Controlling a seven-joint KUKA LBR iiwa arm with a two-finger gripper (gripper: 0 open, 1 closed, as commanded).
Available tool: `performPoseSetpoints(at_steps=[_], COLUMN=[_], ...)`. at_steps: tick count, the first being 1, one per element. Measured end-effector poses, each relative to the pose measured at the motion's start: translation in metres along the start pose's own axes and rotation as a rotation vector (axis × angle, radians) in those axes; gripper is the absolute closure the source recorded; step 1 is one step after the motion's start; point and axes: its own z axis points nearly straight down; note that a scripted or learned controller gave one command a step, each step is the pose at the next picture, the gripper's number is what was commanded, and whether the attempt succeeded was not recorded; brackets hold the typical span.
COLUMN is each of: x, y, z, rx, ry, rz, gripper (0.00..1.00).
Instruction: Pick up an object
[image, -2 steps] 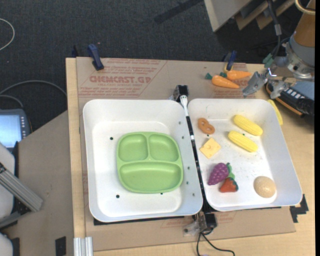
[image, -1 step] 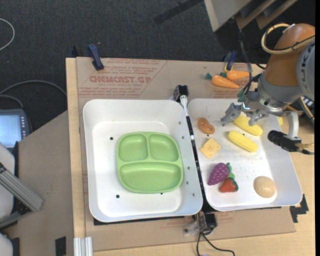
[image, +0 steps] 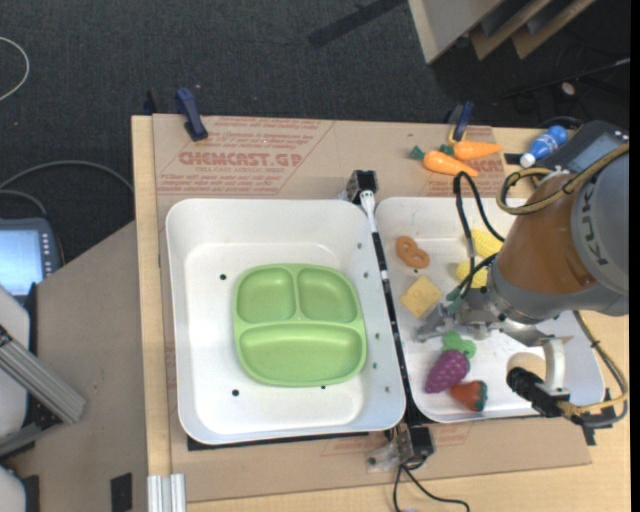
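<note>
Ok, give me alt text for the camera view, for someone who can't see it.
A grey and orange robot arm reaches into the right white bin, its gripper low among toy foods: purple grapes, a yellow cheese wedge, a strawberry. The left white bin holds a green divided plate.

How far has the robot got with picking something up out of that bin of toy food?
Nothing looks picked up yet. The gripper is down in the right white bin, close by the yellow cheese-like wedge and the purple toy grapes. I can't see any item between its fingers. The grapes, wedge, brown pretzel-shaped piece and red strawberry toy all lie in the bin. Grasping and lifting remain.
</note>
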Motion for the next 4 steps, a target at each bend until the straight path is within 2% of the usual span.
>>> performPoseSetpoints(at_steps=[1,2,3,4], x=[-0.001,-0.001,-0.034,-0.040], y=[0.005,0.005,0.079,0.127], z=[-0.014,-0.014,-0.005,-0.006], rx=[-0.013,-0.012,-0.016,-0.015], ry=[-0.004,-0.004,-0.007,-0.006], rz=[-0.001,-0.001,-0.004,-0.005], gripper=[1.00,0.00,0.00,0.00])
